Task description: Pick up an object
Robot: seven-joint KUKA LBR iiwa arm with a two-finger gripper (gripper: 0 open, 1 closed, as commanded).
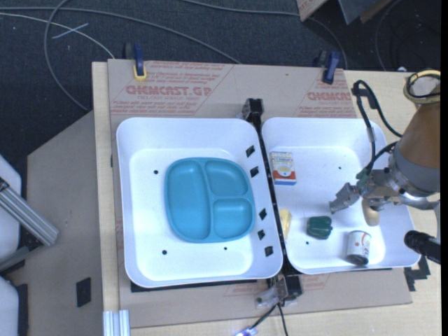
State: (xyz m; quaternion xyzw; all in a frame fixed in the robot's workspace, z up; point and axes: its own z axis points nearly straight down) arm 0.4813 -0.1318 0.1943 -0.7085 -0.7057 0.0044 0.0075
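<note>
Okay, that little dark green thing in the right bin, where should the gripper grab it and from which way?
Probably straight down from above, closing across the middle of the green object. It looks low and rounded, lying on the right bin floor with free space around it. The can lies to its right, the gripper just above it.

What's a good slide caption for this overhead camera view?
Arm's tool hovers in the right bin near a green object, small can and carton; blue divided tray in left bin.
</note>
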